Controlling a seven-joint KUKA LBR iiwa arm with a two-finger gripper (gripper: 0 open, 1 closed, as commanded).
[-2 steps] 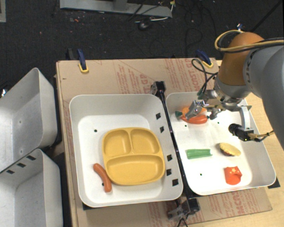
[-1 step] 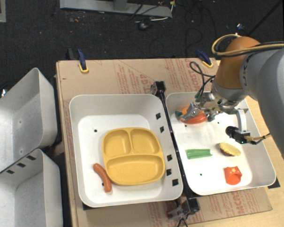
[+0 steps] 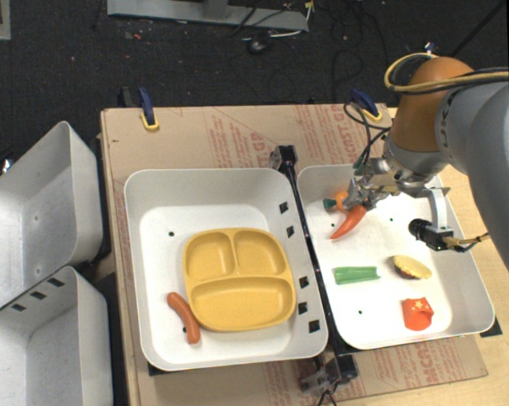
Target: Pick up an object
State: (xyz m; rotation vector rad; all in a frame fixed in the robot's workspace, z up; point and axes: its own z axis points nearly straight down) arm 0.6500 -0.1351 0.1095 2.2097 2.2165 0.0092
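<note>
My gripper (image 3: 361, 198) is over the back left part of the right bin (image 3: 462, 319). It is shut on the thick end of an orange carrot (image 3: 347, 223), whose tip points down and to the left. A small green piece (image 3: 330, 204) shows just left of the gripper. Lying in the same bin are a green bean-like piece (image 3: 356, 274), a yellow and brown food piece (image 3: 411, 268) and a red piece (image 3: 418, 314).
The left bin (image 3: 147, 245) holds a yellow divided plate (image 3: 238, 278) and a reddish sausage (image 3: 184, 316) by its front left. A black divider (image 3: 305, 238) separates the bins. Two white containers (image 3: 38, 249) stand off the bench at the left.
</note>
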